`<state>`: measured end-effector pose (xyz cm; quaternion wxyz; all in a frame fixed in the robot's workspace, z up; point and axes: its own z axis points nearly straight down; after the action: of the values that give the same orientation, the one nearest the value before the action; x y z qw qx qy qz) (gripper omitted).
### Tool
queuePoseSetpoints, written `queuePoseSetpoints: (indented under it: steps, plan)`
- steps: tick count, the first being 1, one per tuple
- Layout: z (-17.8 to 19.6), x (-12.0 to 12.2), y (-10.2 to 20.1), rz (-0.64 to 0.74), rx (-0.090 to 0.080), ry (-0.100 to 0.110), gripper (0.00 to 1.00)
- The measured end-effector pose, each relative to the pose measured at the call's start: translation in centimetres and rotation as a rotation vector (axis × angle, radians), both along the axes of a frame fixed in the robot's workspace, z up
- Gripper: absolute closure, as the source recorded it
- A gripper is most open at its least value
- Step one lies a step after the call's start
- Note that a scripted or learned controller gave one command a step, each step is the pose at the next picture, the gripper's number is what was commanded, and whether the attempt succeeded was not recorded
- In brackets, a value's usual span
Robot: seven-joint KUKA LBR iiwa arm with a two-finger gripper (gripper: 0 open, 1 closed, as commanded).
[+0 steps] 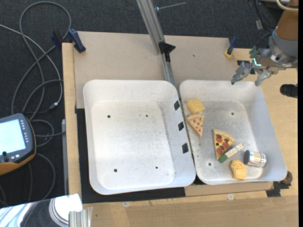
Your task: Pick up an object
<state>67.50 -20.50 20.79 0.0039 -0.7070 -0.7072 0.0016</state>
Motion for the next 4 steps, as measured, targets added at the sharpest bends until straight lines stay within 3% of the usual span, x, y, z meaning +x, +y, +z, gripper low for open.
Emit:
queuePoseSetpoints:
  steps: [1, 3, 4]
  plan:
    - [0.4, 0.1, 0.0, 0.002, -0.003, -0.004, 0.00]
    - [-11.1, -0.5, -0.2, 0.001, -0.001, 0.000, 0.00]
    - [-9.5, -0.2, -0.2, 0.004, -0.004, -0.009, 1.00]
